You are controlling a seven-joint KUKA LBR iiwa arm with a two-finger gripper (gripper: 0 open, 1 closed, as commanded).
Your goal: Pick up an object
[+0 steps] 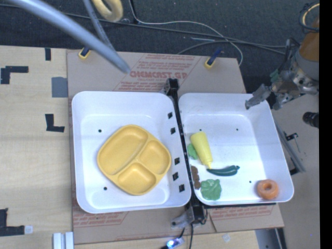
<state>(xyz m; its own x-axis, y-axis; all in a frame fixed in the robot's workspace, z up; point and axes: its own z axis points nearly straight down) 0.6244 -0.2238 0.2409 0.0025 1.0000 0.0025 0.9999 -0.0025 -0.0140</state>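
Note:
The right bin (259,118) holds a yellow corn-like piece (202,148), a dark green chili pepper (226,170), a light green leafy piece (211,189), a small brown item (195,176) and an orange doughnut (268,189) in the near right corner. My gripper (264,96) hangs over the far right rim of that bin, apart from all the objects. Nothing shows between its fingers.
A yellow divided plate (134,158) lies in the left bin (88,118). A central divider (177,139) with black clips separates the bins. Cables run across the dark floor at the back, and a grey pole (62,19) crosses the upper left.

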